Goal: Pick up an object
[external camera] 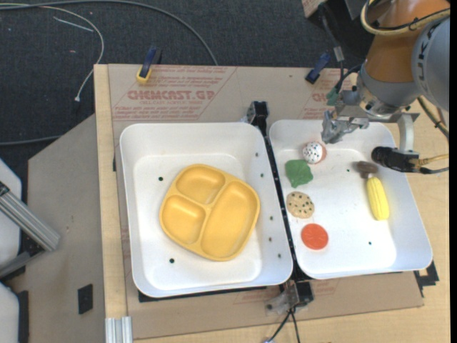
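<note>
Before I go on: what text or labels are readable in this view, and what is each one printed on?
"CHEMCAST GP", red print on the cardboard sheet under the two bins, above the left bin.
Smaller red lines under it: too blurred to read.
Red print on the same sheet near the right bin, by the arm: partly hidden, unreadable.
Letters on the arm's grey link: cut off at the edge, unreadable.

- speckled white ball [313, 152], small and round with reddish bits, sits right under the jaws [333, 131], just off their lower-left
- green leafy piece [298, 172], flat and crumpled-looking, a bit further below-left of the jaws
- chocolate chip cookie [300, 204], lying flat, well below them
- red disc [314, 236], flat, farthest below
- yellow corn cob [378, 197], lying lengthwise, down and right of the jaws
</note>
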Motion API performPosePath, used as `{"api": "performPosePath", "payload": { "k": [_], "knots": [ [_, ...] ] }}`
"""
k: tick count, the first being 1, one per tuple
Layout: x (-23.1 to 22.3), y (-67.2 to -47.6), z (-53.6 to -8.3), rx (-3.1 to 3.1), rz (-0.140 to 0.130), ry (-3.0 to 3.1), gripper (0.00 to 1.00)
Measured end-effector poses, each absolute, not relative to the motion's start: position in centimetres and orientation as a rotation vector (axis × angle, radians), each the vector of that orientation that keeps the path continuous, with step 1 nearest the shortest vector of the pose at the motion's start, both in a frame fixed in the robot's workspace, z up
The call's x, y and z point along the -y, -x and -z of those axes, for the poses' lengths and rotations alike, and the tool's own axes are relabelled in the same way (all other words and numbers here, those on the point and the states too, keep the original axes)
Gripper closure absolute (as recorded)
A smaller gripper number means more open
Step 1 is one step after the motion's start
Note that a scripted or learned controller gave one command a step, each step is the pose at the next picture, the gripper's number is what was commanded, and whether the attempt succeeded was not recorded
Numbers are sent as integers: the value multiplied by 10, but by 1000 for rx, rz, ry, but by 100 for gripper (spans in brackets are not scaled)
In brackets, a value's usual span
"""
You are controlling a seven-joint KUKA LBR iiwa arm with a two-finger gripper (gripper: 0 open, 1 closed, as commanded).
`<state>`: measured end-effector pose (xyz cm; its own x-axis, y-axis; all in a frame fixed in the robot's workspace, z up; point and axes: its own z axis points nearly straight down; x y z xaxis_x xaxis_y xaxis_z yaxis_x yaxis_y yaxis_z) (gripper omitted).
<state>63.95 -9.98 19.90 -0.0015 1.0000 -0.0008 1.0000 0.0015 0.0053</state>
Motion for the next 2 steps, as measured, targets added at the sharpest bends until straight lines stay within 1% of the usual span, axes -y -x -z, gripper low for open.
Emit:
{"api": "performPosePath", "payload": {
  "k": [1,2],
  "knots": [
    [103,-635,-262,-2218,-8,-2215,100],
    [102,-635,-260,-2221,-2,-2218,100]
  ]
}}
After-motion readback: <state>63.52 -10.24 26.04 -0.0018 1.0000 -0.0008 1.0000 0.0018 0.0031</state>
